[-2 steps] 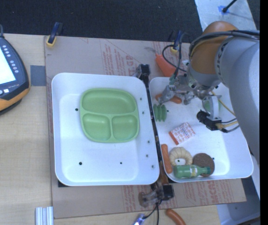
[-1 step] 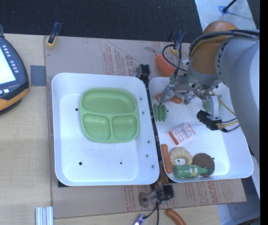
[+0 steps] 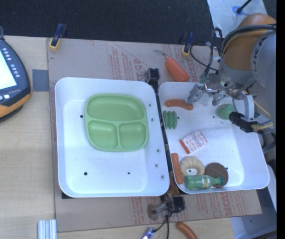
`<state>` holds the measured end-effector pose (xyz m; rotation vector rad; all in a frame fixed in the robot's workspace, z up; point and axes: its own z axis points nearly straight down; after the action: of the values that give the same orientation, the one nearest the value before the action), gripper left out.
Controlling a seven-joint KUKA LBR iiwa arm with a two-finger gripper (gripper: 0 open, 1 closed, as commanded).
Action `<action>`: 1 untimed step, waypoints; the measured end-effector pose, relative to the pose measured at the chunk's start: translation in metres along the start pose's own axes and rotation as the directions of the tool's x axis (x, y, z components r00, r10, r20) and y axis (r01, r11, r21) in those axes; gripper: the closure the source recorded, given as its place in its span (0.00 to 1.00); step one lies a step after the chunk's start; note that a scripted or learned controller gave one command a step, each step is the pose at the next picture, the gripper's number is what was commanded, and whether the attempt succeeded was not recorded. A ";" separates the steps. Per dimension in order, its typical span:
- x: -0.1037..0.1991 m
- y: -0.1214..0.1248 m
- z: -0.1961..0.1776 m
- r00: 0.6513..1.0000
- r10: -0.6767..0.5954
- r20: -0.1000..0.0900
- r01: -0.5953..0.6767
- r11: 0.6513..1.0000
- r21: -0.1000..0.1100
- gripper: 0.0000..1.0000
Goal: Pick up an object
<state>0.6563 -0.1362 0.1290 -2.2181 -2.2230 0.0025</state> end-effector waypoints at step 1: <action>0.073 -0.067 -0.063 1.000 -0.004 0.000 0.004 1.000 0.002 0.00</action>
<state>0.5889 -0.0631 0.1922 -2.2124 -2.2268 0.0047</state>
